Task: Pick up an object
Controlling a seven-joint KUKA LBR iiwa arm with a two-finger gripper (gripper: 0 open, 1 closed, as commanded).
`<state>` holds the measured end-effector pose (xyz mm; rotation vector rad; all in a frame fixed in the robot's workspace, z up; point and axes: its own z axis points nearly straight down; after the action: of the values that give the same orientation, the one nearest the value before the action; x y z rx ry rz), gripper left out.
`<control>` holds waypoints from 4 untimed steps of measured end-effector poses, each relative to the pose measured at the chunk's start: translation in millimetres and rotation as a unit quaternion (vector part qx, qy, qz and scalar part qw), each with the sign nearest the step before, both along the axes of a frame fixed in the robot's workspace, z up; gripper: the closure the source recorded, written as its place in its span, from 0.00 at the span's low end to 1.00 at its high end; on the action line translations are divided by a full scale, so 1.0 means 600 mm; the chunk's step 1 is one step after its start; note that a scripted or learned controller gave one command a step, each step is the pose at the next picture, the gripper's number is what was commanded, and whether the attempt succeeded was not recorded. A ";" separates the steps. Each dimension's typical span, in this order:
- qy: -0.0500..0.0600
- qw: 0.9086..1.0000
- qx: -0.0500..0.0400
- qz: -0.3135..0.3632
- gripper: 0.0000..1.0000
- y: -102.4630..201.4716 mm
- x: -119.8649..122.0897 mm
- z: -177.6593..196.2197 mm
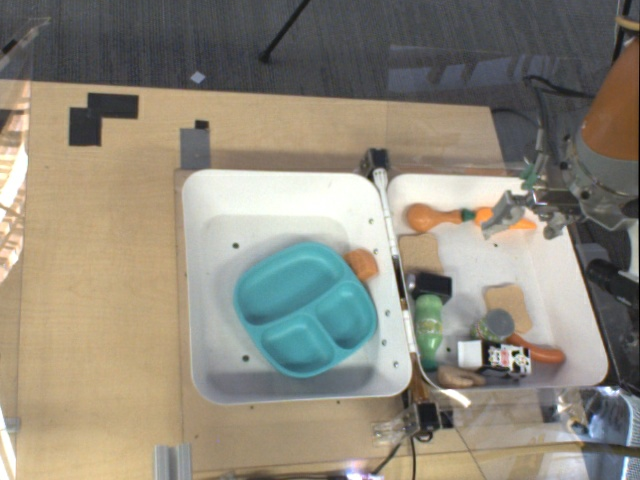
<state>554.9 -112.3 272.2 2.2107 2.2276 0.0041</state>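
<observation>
Objects for picking are all piled in your right-hand white bin (590, 318): an orange gourd-shaped toy (432, 216) near its back wall, a green bottle (429, 326) along its left wall, plus a grey disc (497, 323), a tan block (507, 301) and a black-and-white box (497, 357) toward its front. Your gripper (524, 211) hangs over that bin's back edge, just right of the gourd toy, with nothing visibly between its fingers, and honestly you can't tell if they're spread or closed. Left of that bin, the other white bin (205, 268) holds a teal divided plate (303, 309) with a small orange piece (362, 263) touching its rim.
</observation>
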 end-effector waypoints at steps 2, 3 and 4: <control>-0.023 0.997 -0.008 0.075 0.00 0.026 -0.037 -0.274; -0.036 0.999 -0.002 -0.001 0.00 0.024 -0.073 -0.274; -0.034 0.985 0.000 -0.166 0.00 0.042 -0.079 -0.276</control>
<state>507.7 -87.0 106.5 2.5101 1.7990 0.0765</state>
